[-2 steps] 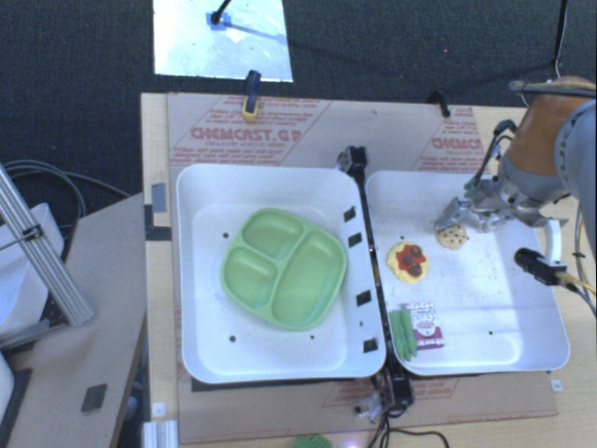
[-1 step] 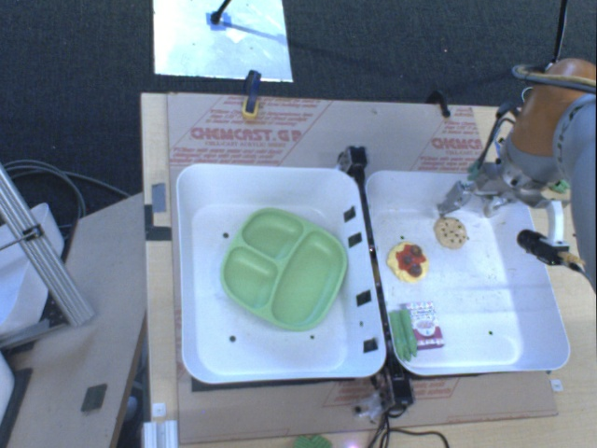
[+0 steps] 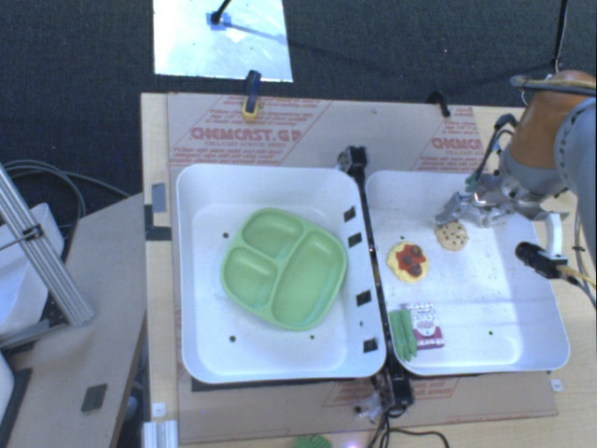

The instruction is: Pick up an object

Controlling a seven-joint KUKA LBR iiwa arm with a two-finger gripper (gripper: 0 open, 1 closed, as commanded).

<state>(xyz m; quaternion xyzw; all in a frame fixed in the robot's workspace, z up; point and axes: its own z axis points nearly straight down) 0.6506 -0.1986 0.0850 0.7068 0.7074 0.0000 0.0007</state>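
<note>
Nearest, carton (image 3: pixel 425 326) lies untouched; cookie (image 3: pixel 452 236) sits just beside the gripper (image 3: pixel 459 209), whose jaws' opening I cannot tell; a misaligned descent could nudge it away

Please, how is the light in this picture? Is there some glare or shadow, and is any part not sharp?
Camera view: the light is even and soft; a bright patch lies on the right bin floor near its front; the green divided plate casts only a faint shadow; the pincer near the cookie looks slightly blurred, and small details are grainy.
</note>
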